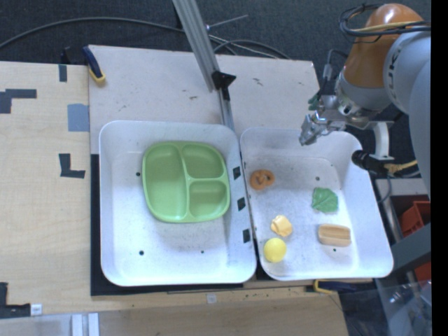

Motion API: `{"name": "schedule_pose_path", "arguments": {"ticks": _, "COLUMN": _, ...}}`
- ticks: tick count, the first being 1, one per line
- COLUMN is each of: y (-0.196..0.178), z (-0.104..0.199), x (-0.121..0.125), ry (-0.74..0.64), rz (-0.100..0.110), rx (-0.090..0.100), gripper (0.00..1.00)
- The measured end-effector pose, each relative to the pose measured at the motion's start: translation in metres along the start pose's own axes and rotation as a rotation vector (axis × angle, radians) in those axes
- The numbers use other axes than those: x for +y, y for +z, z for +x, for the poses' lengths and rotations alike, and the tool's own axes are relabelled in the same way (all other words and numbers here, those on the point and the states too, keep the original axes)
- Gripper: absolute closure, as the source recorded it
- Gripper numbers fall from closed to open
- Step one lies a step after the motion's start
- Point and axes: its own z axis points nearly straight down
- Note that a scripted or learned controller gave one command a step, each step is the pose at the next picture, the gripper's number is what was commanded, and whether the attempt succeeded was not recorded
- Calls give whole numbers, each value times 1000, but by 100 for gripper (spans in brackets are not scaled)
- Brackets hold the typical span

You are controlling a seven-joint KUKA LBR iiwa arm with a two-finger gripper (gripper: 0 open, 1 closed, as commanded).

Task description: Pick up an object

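The arm comes in from the right at about two o'clock, grey with its orange band above the wrist. Its gripper hangs over the far rim of the right bin, toward that bin's twelve o'clock edge. It is too small and dark here to tell how it is set, and nothing shows in it.

Five small things lie on the right bin's floor, all apart from the gripper. A brown pretzel sits at the bin's nine o'clock side, close to the wall shared with the other bin. A green leafy piece lies toward three o'clock. A small yellow-orange piece lies near the middle, and just below it, at about seven o'clock, a yellow ball like a lemon. A tan bread roll rests toward five o'clock.

The left bin holds a green plate with three compartments, lying flat in its upper middle. A metal bar slants down from twelve o'clock toward the gap between the two bins. A small blue and yellow clamp lies on the bench at about ten o'clock.
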Motion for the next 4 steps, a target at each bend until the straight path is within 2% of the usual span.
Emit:
{"name": "schedule_pose_path", "arguments": {"ticks": 1, "y": -63, "z": 6, "x": 1, "ry": 0, "rz": -2, "rx": 0, "gripper": 100}}
{"name": "schedule_pose_path", "arguments": {"ticks": 2, "y": -47, "z": 54, "x": -7, "ry": -3, "rz": 6, "rx": 1, "gripper": 100}}
{"name": "schedule_pose_path", "arguments": {"ticks": 4, "y": -53, "z": 170, "x": -12, "ry": -5, "rz": 4, "rx": 2, "gripper": 100}}
